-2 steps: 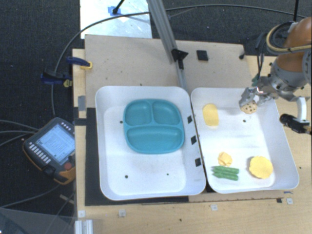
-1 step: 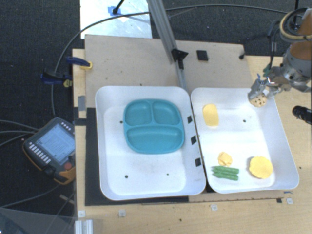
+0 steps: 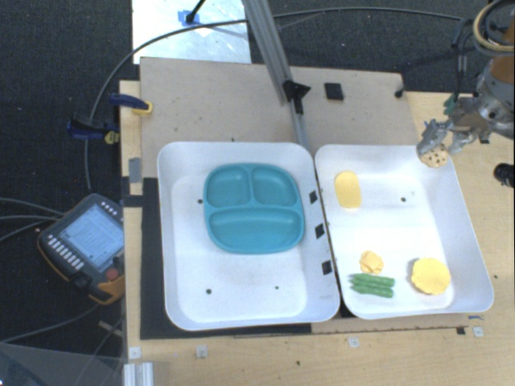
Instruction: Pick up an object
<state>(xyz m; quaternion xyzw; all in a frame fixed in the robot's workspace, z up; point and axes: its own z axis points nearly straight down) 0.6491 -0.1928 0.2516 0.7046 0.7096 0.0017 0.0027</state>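
Two shallow white bins are seen side by side on the table (image 3: 241,95): the left bin (image 3: 185,296) and the right bin (image 3: 467,240). One teal divided plate (image 3: 254,208), with three compartments, is set in the upper middle of the left bin. Four food pieces are counted in the right bin: one pale yellow oval piece (image 3: 348,190) near its upper left, one small yellow lump (image 3: 371,261) lower down, one bunch of green beans (image 3: 372,285) just below that lump, and one round yellow piece (image 3: 430,276) toward the lower right corner. One pincer (image 3: 435,146) is seen at the upper right of the frame, over the upper right rim of the right bin, and a small tan, dark-spotted object (image 3: 436,158) is seen at its tips; whether that object is truly clasped, or whether the fingers are apart or together, cannot be told at this size. The four food pieces are all placed to the left of and below the pincer, well apart from it, the oval piece being the nearest. One handheld control pendant (image 3: 84,244) with a lit screen is placed at the left edge of the frame; its writing cannot be read, and no brand or label can be made out.
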